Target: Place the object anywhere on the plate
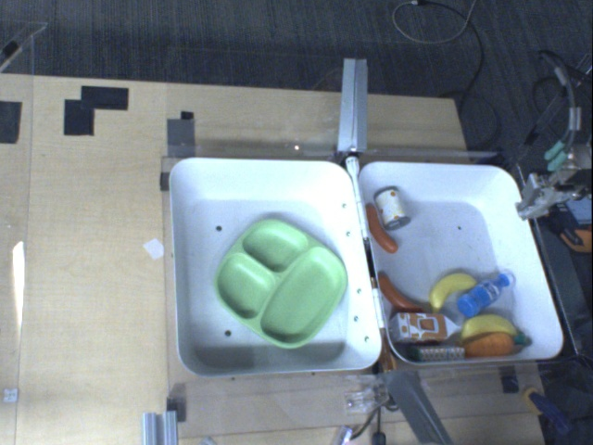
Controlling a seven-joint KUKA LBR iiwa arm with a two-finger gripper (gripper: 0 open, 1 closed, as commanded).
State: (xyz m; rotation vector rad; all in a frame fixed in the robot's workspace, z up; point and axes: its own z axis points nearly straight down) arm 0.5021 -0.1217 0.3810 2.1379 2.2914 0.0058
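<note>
At right bin's near edge, toys crowd together: double pick or slip risk. Plate bare. Jaws: cannot tell.

Nothing here is actually readable tbh. The small carton in the right bin has some printing on its front and the can has a label, but both are way too blurry.

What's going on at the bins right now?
Nothing is being handled yet. The green divided plate sits in the left bin. The right bin holds the toy food: a small can, two sausages, bananas, a blue bottle, a carton and a carrot.
</note>
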